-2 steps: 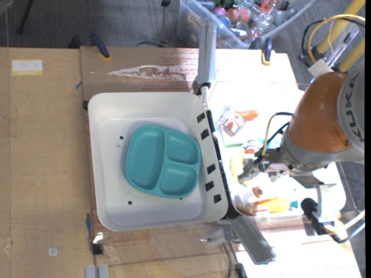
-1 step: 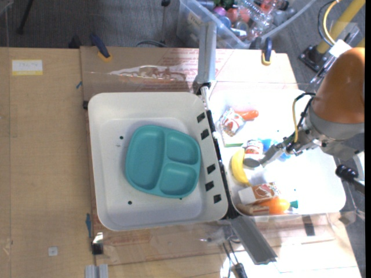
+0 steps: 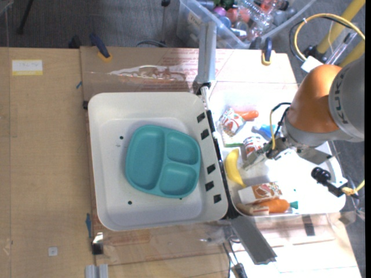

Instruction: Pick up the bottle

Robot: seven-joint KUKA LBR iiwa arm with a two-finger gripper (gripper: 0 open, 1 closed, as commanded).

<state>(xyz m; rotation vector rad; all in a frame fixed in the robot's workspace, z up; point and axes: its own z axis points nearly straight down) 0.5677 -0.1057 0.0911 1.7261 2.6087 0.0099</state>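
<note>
Bottle [image 3: 253, 149], a small one with a red-and-white label, lay in the right bin [image 3: 316, 198] directly at the gripper [image 3: 271, 150], touching or nearly touching its tip on the side away from the arm. Whether the gripper was apart or together could not be told; the wrist and its orange band [image 3: 316, 100] hid the tip from above, and nothing showed the bottle between it.

Crowding looked like the main hazard. A banana [image 3: 233, 168] lay just beyond the bottle toward the divider between the bins, a red-and-white packet [image 3: 231, 122] sat up and away from the gripper near a small orange piece [image 3: 249, 115], and a carton [image 3: 262, 192] with a carrot [image 3: 272, 206] lay below. A bottle lying on its side would probably roll or skid toward the banana if nudged off-centre, and a closing grip might have caught the banana as well. A blue item [image 3: 265, 131] just above the gripper could also have snagged.

Open room lay mostly under the arm, on the bare white floor of the right bin toward its outer wall; the divider stood near beyond the banana. The left bin [image 3: 104, 155], well apart, held a teal divided plate [image 3: 163, 162]. Past the worktop [image 3: 40, 155], a clear tub of clutter [image 3: 249, 7] stood clear of any lift.
</note>
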